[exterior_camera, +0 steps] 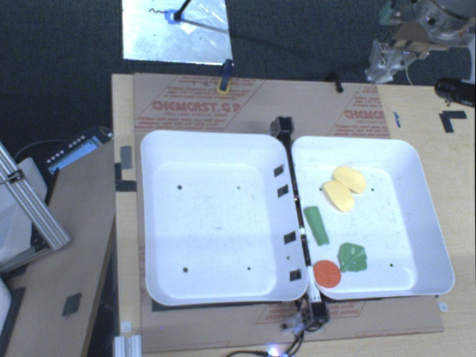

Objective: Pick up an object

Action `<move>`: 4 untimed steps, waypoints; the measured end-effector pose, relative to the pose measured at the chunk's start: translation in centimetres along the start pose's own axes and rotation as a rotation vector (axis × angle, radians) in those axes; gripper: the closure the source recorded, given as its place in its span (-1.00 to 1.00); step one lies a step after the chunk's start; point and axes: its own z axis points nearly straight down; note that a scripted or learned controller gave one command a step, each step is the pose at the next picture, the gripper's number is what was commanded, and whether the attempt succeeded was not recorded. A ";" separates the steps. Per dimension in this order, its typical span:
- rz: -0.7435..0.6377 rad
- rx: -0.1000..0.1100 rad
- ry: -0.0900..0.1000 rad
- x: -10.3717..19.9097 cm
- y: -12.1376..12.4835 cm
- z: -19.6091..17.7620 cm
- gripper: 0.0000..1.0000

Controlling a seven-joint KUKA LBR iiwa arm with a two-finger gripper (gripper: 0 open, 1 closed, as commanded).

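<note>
In the right bin (416, 199) lie two pale yellow pieces (343, 187) touching each other, a green stick (315, 225), a crumpled green piece (352, 257) and an orange-red disc (326, 274) near the front left corner. My gripper (381, 67) hangs high at the top right, beyond the bin's far edge and well apart from all the objects. Nothing shows between its fingers.
The left bin (160, 222) sits beside the right one, joined by a black-clipped divider (294, 207). A shiny metal sheet (177, 21) lies at the back left. Aluminium framing (30, 207) stands at the left edge.
</note>
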 end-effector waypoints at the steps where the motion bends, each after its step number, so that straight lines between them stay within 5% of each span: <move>1: 0.005 0.001 0.000 -1.7 0.0 -0.2 1.00; 4: 0.005 0.002 -0.001 -3.7 -0.1 0.6 1.00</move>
